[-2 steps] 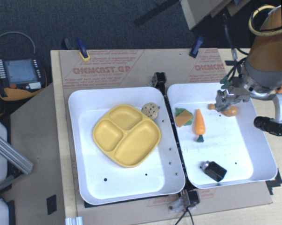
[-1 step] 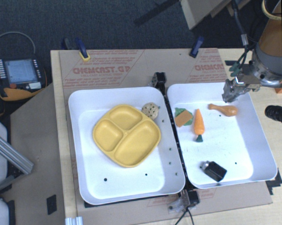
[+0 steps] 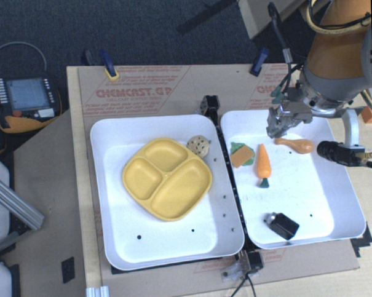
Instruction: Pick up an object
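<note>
Hovering gripper near smooth, tapered, perhaps plastic carrot.

A rounded grey arm is seen, banded in orange above the wrist, with black cables and a metallic grey gripper.

Even, bright overhead light; soft shadows, slightly grainy, mild blur.

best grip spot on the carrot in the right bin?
Grip the carrot across its thick orange body, coming straight down. It lies flat with its green end toward the near rim, so the fingers should close from its left and right sides. The sandwich piece sits close on one side; stay slightly nearer the green end.
</note>
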Robot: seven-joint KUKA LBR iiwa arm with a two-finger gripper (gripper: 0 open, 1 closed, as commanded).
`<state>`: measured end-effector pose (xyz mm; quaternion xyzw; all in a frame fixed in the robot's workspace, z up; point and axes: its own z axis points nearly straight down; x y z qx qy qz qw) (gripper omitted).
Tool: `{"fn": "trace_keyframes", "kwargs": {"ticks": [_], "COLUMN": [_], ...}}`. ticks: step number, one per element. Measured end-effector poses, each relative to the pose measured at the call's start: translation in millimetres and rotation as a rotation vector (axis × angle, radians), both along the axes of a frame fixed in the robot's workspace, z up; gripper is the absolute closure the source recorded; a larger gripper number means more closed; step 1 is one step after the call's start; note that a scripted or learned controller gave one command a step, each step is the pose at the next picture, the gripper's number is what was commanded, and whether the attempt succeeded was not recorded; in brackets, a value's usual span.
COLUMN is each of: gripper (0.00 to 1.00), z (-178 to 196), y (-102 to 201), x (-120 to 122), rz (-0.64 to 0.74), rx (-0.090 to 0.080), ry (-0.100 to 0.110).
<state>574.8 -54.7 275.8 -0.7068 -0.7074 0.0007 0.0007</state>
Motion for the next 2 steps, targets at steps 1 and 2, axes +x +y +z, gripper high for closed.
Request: {"fn": "trace_keyframes", "kwargs": {"ticks": [1,2], "gripper": [1.0,1.0], "z": [-1,-12], "y": [48,101], "x": [2,18], "rz": [0.001,0.001], "rx": [0.0,-0.001], "ry": [0.0,-0.004]}}
